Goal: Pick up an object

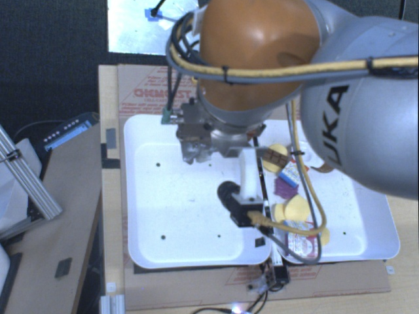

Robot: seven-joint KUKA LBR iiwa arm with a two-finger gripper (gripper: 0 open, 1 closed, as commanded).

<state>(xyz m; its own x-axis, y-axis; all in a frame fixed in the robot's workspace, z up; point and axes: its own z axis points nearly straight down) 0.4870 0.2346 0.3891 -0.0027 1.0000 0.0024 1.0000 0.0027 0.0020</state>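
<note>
A single fixed camera looks down at a slant on two white bins [150, 195], the arm [340, 110] looming close from the right.

Bench [72, 195] bears cardboard sheet [141, 90], two white bins [163, 241] atop

There are 2 shallow white bins on the desk: the left bin [150, 241] and the right bin [373, 241]. In the right bin lie 2 yellow rounded objects, 1 at 12 o'clock [277, 153] and 1 at 6 o'clock [296, 208], with 1 purple piece [285, 187] between them. 1 red-and-white packet [302, 243] lies at the bin's 7 o'clock. 1 grey arm [353, 116] reaches across.
</note>
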